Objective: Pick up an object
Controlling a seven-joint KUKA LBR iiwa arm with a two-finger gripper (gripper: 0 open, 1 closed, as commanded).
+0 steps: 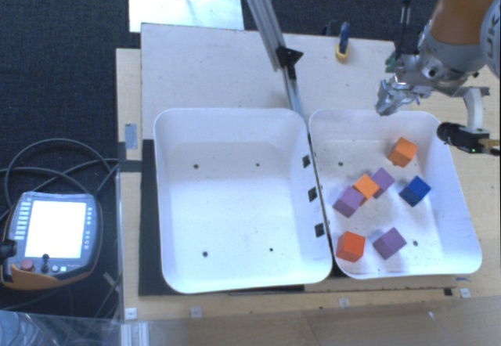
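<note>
The right bin holds several small cubes. An orange cube lies near its back, another orange cube touches a purple cube, and a purple cube sits just left of them. A blue cube lies to the right. Near the front are an orange cube and a purple cube. My gripper hangs above the back rim of the right bin, up and left of the rear orange cube, with nothing seen in it.
The left bin stands beside the right one. A slanted metal pole crosses the back of the bench. A yellow-and-blue clamp sits at the bench's far edge. A teach pendant lies on the floor to the left.
</note>
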